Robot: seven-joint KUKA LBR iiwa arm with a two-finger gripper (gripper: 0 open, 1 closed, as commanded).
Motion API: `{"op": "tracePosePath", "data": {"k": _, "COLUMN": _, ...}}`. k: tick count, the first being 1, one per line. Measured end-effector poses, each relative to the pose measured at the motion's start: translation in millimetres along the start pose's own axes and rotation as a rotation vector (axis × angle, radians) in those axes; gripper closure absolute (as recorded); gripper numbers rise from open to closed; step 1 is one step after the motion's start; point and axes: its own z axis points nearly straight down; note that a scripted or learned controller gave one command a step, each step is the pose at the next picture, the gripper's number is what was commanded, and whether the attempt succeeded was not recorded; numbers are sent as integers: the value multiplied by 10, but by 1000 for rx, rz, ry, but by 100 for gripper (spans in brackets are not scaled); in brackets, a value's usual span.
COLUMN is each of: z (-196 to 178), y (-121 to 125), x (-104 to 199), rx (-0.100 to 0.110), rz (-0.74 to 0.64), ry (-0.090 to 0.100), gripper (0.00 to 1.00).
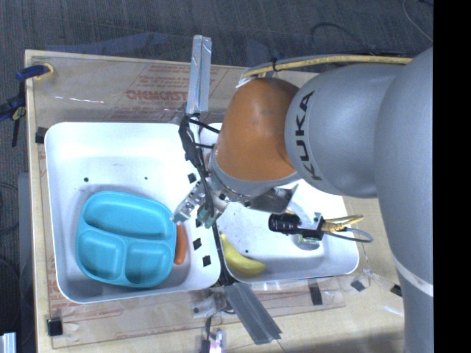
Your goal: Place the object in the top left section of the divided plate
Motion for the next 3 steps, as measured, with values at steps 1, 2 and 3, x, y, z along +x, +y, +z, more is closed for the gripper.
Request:
{"op": "tracePosePath", "data": {"k": 1, "z": 5, "y": -1, "x": 1, "rx": 1, "rz": 0, "ry": 0, "gripper": 0}}
{"op": "tracePosePath", "data": {"k": 2, "z": -102, "y": 11, "x": -6, "rx": 0, "rz": -5, "ry": -1, "gripper": 100}}
{"op": "tracePosePath", "data": {"k": 3, "z": 145, "y": 498, "x": -174, "rx": 0, "rz": 142, "ry": 0, "gripper": 100}}
